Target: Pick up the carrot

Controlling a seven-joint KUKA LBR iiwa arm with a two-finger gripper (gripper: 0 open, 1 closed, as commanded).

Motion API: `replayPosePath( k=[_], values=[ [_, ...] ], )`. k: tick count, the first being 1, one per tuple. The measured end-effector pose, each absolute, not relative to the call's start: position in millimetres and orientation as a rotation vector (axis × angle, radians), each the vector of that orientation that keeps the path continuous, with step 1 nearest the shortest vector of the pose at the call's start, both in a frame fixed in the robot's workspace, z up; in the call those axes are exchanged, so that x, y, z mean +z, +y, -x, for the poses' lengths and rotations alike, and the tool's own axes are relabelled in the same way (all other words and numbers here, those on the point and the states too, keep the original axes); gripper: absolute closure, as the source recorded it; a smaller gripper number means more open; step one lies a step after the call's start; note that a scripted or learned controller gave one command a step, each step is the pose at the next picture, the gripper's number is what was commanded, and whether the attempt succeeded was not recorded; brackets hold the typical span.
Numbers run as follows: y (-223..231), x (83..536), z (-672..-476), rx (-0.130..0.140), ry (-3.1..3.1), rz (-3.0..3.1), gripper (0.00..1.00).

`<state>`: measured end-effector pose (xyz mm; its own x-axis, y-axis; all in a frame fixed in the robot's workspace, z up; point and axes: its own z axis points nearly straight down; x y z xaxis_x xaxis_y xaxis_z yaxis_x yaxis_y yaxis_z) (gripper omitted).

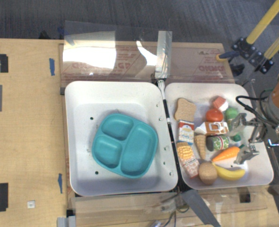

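Camera view, arm reaching in from right, pincer [243, 138] spread wide, low above right bin [265, 174], beside carrot [226, 153]

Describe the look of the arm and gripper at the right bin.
The gripper is bare silvery metal with dark joints, built of small angular links and brackets. Black cables loop from it toward the arm, which is grey with an orange band above the wrist.
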<state>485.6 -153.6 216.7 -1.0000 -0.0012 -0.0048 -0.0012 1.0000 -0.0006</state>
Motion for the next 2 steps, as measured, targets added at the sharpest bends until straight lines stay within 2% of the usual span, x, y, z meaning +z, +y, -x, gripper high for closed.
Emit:
replayPosePath(
  k=[1, 2],
  values=[
    [-137, 96, -516.4, -0.001, 3.122, -0.277, 0.0],
    [-136, 106, -518.1, -0.002, 3.118, -0.273, 1.0]
  ],
)
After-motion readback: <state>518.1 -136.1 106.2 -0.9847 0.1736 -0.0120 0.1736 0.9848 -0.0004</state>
